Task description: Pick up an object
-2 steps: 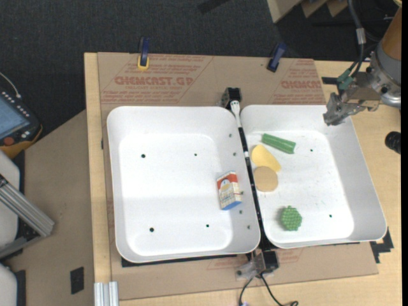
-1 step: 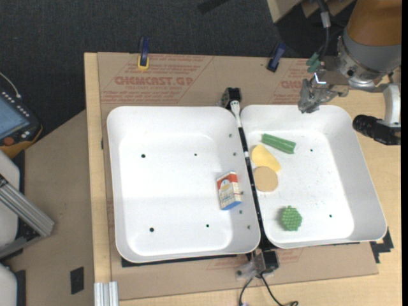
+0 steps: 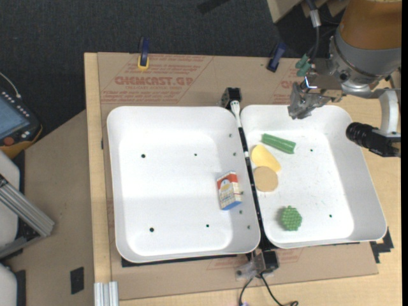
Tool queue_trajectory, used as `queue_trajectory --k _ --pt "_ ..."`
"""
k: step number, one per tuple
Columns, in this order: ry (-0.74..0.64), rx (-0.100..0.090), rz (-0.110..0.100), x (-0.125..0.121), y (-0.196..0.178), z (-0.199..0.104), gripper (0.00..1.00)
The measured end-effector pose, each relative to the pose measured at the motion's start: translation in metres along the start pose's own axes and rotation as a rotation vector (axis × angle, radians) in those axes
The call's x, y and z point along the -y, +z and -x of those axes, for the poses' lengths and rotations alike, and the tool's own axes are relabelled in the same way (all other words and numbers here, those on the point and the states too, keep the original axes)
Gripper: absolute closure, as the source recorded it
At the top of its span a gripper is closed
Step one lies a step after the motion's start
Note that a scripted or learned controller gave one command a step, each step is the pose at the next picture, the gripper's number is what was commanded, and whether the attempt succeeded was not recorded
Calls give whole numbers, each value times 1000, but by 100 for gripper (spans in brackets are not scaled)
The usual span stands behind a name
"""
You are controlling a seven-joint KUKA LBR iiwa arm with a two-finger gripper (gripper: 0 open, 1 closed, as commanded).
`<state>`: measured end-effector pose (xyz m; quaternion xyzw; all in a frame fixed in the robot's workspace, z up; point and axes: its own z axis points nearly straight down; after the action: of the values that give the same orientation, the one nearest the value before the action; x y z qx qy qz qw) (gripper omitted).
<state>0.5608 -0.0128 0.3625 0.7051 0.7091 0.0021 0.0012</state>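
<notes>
My gripper (image 3: pixel 301 109) hangs over the far edge of the right bin (image 3: pixel 357 190), with nothing visible between its fingers. Below and left of it a green stick-shaped piece (image 3: pixel 278 143) lies in that bin. A yellow cylinder with a tan end (image 3: pixel 265 167) rests close to the bin's left wall. A green bumpy ball (image 3: pixel 291 218) sits near the front of the right bin. A small red, white and blue carton (image 3: pixel 229 190) lies in the left bin (image 3: pixel 159 190), against its right side.
Both bins stand on a cardboard sheet (image 3: pixel 191 75) held by a yellow-blue clamp (image 3: pixel 144 55) and a blue clamp (image 3: pixel 276 56). A black fitting (image 3: pixel 231 97) sits at the far end of the seam between bins. A black part (image 3: pixel 373 138) projects over the right bin's right rim.
</notes>
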Motion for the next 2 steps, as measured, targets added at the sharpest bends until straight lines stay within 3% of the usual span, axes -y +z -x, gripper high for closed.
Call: queue_trajectory --k 1,2 --pt "-2 -1 -1 28 -20 -76 100" --pt "-1 -1 -4 83 -45 -115 100"
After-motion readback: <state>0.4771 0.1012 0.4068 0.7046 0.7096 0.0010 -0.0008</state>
